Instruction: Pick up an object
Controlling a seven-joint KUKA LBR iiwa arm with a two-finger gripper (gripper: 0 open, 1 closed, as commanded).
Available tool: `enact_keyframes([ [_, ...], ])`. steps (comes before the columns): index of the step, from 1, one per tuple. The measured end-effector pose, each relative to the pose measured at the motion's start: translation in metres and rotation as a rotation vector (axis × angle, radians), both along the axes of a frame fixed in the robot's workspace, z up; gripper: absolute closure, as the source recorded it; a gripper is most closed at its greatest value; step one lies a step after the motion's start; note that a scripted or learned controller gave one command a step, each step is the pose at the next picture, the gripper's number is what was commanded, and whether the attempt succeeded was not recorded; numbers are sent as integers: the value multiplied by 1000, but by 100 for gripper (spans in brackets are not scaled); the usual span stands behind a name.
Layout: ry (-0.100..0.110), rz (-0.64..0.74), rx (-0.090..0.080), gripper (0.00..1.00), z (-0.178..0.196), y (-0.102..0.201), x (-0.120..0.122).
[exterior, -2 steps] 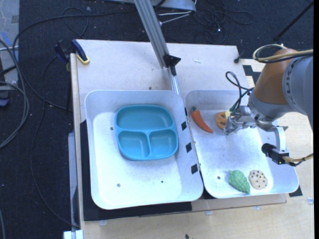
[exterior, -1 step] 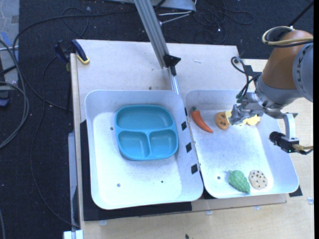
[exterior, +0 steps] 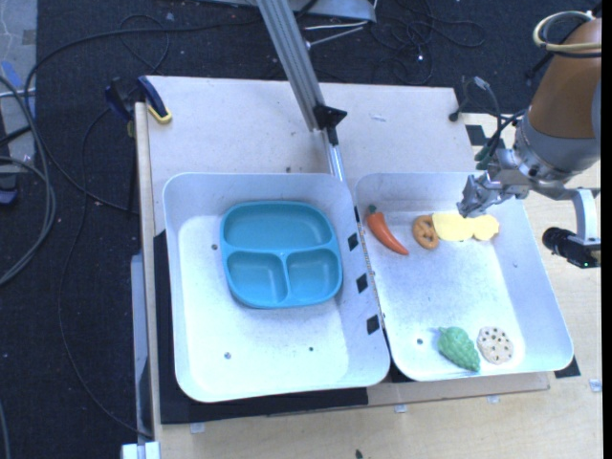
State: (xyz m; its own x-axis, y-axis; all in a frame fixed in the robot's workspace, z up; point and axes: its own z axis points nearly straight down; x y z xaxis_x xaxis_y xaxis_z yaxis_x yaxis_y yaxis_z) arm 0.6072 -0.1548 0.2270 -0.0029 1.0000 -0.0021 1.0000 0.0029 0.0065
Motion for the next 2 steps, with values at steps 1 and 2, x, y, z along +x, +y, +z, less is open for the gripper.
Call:
enact_keyframes([
  [1, 0, 1, 0, 100, 47, 7, 6],
  [2, 9, 4, 3, 100, 32, 63, -1],
])
